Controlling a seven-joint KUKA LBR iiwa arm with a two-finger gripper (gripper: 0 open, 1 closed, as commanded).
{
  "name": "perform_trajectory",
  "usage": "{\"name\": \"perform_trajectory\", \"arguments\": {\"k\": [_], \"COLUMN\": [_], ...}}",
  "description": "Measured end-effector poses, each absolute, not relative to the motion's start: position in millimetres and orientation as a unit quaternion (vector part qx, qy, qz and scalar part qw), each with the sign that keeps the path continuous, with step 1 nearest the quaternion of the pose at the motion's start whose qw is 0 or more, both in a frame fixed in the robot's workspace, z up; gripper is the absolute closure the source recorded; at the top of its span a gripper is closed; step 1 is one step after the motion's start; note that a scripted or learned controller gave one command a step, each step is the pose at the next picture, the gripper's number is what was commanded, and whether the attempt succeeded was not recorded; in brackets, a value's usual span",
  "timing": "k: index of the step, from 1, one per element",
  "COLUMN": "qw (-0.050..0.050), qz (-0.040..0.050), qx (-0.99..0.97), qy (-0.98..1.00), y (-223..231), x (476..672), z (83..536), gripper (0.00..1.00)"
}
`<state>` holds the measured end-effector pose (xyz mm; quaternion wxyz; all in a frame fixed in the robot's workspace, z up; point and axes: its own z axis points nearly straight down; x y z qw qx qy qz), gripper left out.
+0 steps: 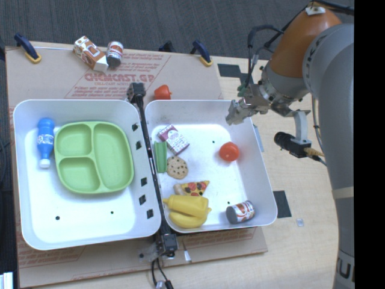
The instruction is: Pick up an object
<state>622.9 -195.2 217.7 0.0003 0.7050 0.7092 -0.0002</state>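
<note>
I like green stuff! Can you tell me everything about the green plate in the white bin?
The green plate is a light green tray that looks like plastic, with rounded corners and three sunken compartments: two smaller ones on the view's left and one long one on its right. It holds nothing. It lies flat, face up, on the floor of the left white bin, slightly turned. A blue bottle lies right beside its left edge; whether they touch is unclear.

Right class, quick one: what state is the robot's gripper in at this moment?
Gripper: above the right bin's far right corner, nothing seen held; open or closed cannot be told.
</note>
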Motion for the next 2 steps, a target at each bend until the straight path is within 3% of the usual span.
{"name": "perform_trajectory", "arguments": {"k": [1,2], "qw": [0.000,-0.002], "qz": [-0.0004,-0.0013], "qx": [0.705,0.705], "qy": [0.709,0.709], "y": [-195.4,-210.7], "x": [622.8,577.3], "z": [217.9,94.8], "gripper": [0.00,0.00]}}
